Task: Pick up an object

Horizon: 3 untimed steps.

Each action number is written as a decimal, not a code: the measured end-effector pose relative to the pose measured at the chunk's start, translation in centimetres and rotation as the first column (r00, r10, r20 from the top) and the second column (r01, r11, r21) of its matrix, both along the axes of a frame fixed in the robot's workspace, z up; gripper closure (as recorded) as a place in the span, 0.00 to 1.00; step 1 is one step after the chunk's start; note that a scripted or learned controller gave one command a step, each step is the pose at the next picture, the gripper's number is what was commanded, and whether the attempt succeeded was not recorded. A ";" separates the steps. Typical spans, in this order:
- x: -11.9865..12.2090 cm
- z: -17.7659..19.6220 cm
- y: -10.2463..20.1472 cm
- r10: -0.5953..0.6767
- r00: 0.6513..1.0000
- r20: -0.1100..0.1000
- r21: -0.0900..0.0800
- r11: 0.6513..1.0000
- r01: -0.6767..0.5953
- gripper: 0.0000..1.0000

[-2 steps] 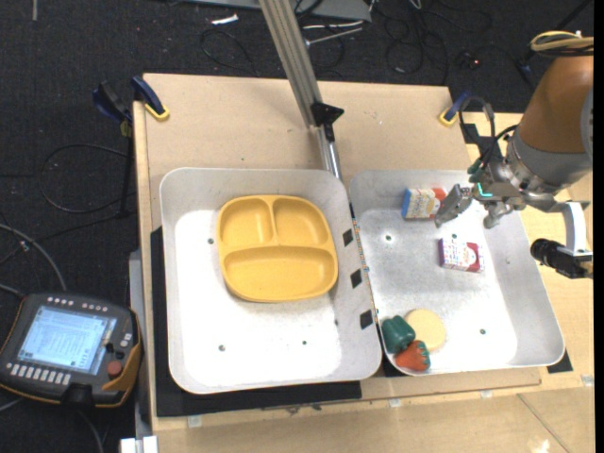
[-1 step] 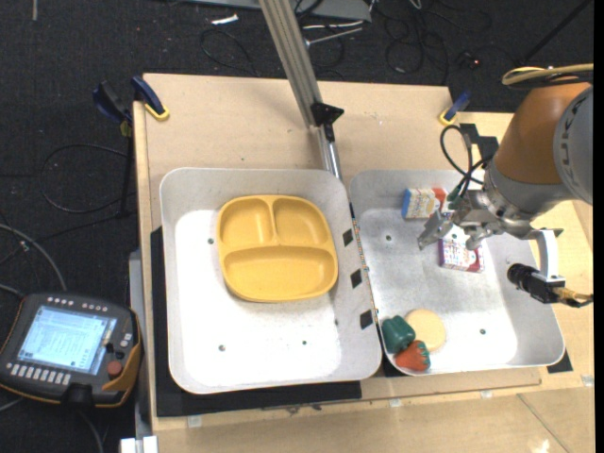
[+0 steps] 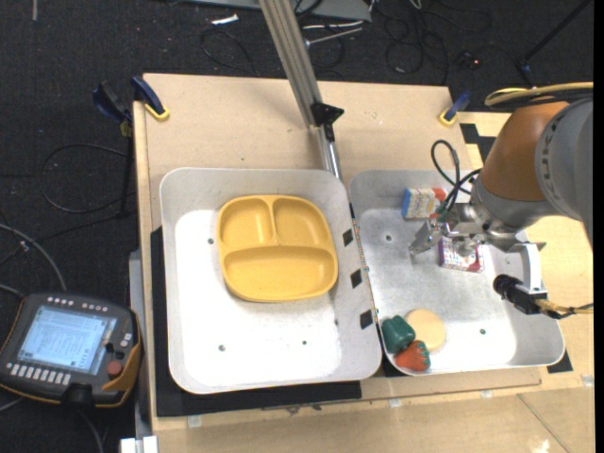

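We can't tell the two-finger gripper's (image 3: 451, 237) state; we should centre it squarely on the small pink-and-white packet (image 3: 461, 256) just beneath before lifting.

Dark carpet floor (image 3: 66, 55) strewn with cables (image 3: 359, 36) surrounds the wooden bench (image 3: 236, 121).

Two white bins (image 3: 189, 347), one yellow divided plate (image 3: 277, 248), one blue-and-white carton (image 3: 420, 201), one pink packet (image 3: 461, 256).

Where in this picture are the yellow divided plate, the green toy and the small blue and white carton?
yellow divided plate (image 3: 277, 249): camera view, middle ridge.
green toy (image 3: 396, 330): camera view, its top.
small blue and white carton (image 3: 419, 202): camera view, its upper face.
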State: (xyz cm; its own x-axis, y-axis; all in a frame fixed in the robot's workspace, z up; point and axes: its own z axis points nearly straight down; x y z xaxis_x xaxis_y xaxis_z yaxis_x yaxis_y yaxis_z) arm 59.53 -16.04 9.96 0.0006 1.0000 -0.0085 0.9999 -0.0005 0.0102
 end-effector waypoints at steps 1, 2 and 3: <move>0.2 1.3 0.1 0.001 1.000 0.005 0.002 1.000 -0.001 1.00; 0.9 5.9 0.5 0.004 1.000 -0.005 0.007 1.000 -0.004 1.00; 1.5 12.2 0.7 0.004 1.000 -0.002 0.006 1.000 -0.004 1.00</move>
State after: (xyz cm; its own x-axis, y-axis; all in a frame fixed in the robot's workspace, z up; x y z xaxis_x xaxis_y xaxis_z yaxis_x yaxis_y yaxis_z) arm 61.03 -15.33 22.17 -0.0037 1.0000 -0.0021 1.0000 0.0037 0.0077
